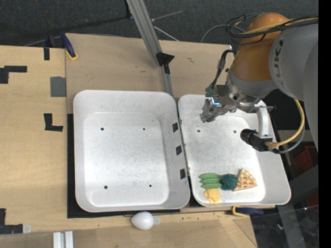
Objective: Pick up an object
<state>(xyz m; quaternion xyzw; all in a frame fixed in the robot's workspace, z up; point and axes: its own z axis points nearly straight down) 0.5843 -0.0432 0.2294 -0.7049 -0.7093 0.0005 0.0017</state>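
Observation:
Several small toys lie together at the near end of the right bin (pixel 269 161): a green pea pod (pixel 209 178), a dark green broccoli piece (pixel 227 180), a yellow piece (pixel 212 194) and a pizza slice (pixel 246 180). My gripper (pixel 211 111) hangs over the far left part of that bin, well away from the toys, and I see nothing in it. The grey arm with its orange band reaches in from the upper right.
The left bin (pixel 83 138) stands beside the right one, joined by black clips along the shared wall. A white egg (pixel 142 220) rests on the bench in front of the left bin. A slanted metal pole (pixel 150 35) rises behind the bins.

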